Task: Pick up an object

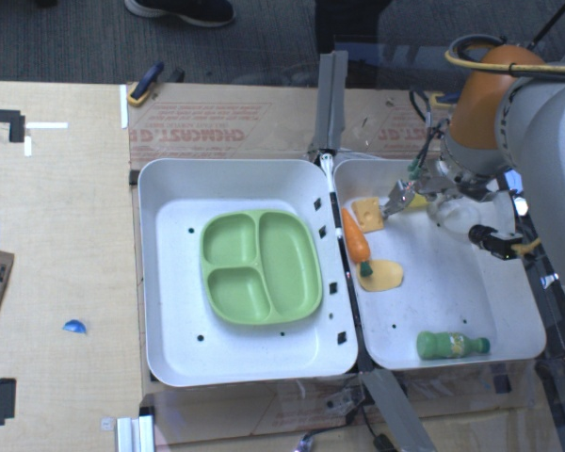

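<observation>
Arm (508, 111) enters from 3 o'clock, reaching low into the right bin (452, 290), likely lining up a pick. Left bin (169, 252) carries a green divided plate (262, 266). Green bottle (452, 346) lies at the right bin's 6 o'clock; carrot (357, 238) and cheese wedge (368, 215) sit at 10 o'clock, just beside the gripper (400, 199). Its opening cannot be told; nothing seen held. Surface (56, 252) is pale wood; dark carpet beyond.

Mirrored, unreadable print on cardboard (221, 121)
</observation>
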You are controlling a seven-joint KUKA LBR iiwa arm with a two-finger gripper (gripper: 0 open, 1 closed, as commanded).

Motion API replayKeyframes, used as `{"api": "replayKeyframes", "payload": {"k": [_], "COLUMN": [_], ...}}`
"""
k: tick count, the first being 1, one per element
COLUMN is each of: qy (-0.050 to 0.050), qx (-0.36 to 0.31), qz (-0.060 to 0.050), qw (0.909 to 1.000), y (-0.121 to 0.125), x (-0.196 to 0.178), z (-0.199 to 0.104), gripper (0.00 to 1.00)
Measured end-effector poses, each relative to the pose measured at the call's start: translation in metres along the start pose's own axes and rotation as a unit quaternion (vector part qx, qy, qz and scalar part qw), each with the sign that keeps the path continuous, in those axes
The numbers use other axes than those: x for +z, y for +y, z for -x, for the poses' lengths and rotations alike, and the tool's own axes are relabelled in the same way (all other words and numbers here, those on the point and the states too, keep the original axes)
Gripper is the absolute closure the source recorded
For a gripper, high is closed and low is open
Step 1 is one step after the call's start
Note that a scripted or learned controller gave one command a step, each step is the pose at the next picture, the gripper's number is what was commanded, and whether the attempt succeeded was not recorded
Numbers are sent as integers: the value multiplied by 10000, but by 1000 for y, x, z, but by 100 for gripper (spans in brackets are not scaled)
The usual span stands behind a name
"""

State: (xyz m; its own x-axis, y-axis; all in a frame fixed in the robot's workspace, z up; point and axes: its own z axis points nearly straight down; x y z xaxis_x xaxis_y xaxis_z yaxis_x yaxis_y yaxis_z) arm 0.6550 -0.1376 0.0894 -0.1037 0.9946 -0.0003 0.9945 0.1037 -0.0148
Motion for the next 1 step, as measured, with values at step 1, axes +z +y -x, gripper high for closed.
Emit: {"api": "replayKeyframes", "payload": {"k": [1], "qy": [-8], "qx": [426], "qz": [83], "qw": [9991], "y": [0], "x": [-24], "z": [35], "gripper": [0]}}
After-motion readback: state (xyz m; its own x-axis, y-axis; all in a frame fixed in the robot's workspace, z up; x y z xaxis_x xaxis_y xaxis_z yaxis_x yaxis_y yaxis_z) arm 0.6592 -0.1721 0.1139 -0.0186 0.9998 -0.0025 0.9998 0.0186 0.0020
